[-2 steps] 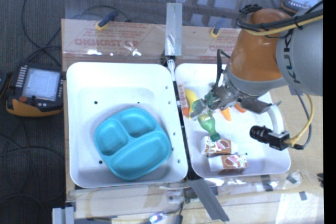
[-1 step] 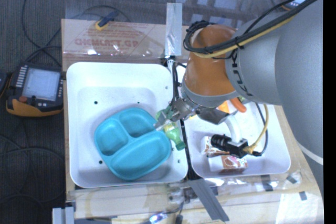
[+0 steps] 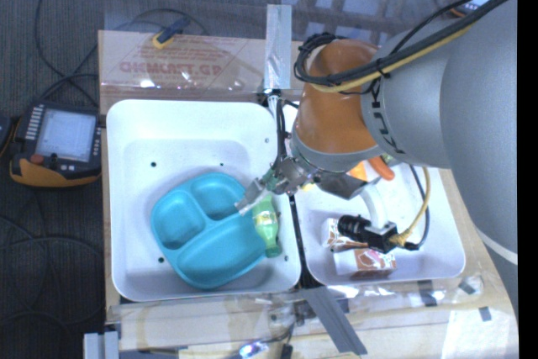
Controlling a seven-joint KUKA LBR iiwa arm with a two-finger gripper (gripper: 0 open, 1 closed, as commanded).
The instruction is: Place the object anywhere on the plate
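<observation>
Camera view: a green object (image 3: 266, 227) is seen at the right rim of the blue plate (image 3: 202, 235) in the left bin (image 3: 134, 147) — apparently pinched by the gripper (image 3: 262, 199).

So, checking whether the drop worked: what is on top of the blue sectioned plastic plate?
A green bottle-like object lies along the blue sectioned plastic plate's right rim, with the gripper directly above. The gripper covers the object's upper end.

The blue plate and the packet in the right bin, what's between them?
In the camera view, a green object at the blue plate's right rim, then the bins' walls, before the packet.
</observation>
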